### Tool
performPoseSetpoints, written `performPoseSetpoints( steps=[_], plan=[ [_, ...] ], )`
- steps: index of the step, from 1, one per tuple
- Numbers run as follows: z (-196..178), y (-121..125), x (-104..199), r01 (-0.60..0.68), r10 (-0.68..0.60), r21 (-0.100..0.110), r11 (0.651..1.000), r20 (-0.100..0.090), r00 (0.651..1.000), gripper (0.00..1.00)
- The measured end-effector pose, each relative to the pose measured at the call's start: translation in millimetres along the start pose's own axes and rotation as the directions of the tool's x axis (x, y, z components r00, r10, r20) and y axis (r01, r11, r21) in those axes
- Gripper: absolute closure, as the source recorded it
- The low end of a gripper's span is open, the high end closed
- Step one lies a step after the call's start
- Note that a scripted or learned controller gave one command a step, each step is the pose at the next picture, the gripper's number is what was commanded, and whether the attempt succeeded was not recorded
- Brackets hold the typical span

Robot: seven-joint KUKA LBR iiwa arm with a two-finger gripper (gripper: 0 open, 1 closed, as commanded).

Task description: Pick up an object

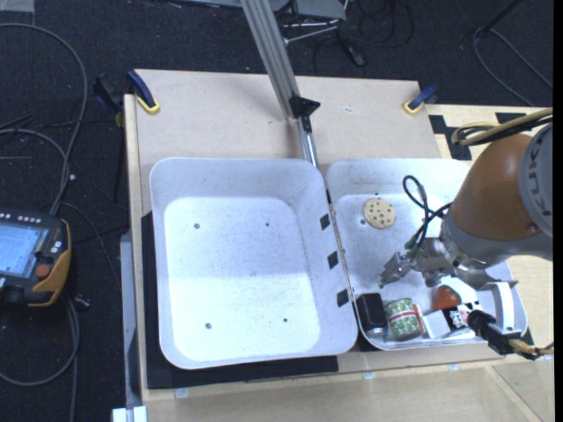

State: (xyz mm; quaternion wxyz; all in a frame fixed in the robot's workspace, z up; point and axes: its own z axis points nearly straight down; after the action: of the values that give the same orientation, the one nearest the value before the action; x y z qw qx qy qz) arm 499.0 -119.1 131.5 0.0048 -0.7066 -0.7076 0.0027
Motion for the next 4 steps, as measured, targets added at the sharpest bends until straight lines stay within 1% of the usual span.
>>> performPoseSetpoints(
  steps=[1,2,3,4],
  plan=[
    [-58.8,3.4,31.8,0.059,-0.059,-0.015,0.998,0.004,0.998,0.00],
    [44.9,40.9,14.7,-0.001,0.002,-0.010,1.000,0.003,1.000,0.00],
    [41.0,111.8,22.1,0.000,0.000,-0.013,1.000,0.003,1.000,0.00],
    [41.1,125.7,-58.5,-0.006,0.006,-0.011,1.000,0.004,1.000,0.00]
  ],
)
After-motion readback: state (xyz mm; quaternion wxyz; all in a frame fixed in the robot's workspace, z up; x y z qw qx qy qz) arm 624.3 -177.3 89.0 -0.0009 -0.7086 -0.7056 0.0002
